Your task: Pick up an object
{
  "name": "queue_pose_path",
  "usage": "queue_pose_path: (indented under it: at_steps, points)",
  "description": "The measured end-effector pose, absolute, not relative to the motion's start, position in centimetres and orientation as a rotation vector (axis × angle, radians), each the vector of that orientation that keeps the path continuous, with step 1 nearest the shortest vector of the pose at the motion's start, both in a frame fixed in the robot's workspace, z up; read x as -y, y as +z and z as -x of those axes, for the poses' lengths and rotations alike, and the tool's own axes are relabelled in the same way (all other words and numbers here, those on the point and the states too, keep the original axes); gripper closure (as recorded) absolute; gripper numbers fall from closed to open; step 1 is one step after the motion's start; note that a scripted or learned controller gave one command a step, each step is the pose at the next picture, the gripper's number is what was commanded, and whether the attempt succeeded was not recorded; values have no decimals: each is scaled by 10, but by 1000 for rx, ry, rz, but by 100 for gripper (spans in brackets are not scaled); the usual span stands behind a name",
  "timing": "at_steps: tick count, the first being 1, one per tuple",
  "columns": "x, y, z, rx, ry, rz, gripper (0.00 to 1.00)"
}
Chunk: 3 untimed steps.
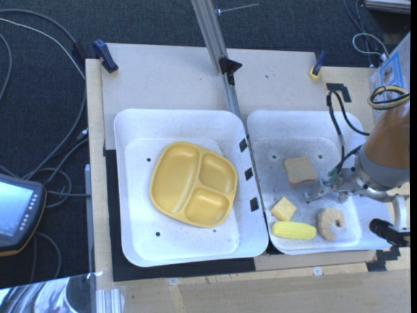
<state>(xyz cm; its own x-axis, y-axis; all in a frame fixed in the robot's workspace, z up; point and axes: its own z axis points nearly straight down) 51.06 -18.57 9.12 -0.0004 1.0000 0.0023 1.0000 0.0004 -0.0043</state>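
Observation:
The right bin [260, 129] holds a tan slice of toast [301, 170], a pale yellow cheese wedge [283, 209], a yellow corn cob [294, 230] and a beige donut [330, 223]. My gripper [319, 192] reaches in from the right, low over the bin floor. It sits just below and right of the toast and above the donut, with nothing seen held in it. The grey arm with its orange band [391, 142] covers the bin's right side.
The left bin [130, 175] holds a yellow divided plate [193, 184]. A metal pole [212, 28] slants over the back of the bench, ending between the bins. Black cables [335, 119] loop over the right bin's back corner. Blue clamps sit at the bench's back corners.

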Motion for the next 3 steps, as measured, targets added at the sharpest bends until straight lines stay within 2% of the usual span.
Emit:
queue_pose_path:
  at_steps: [1,2,3]
  points:
    - [186,104,-512,2221,-3,2220,100]
    - [180,166,-515,2229,-6,2224,100]
    - [179,224,-527,2229,-6,2224,100]
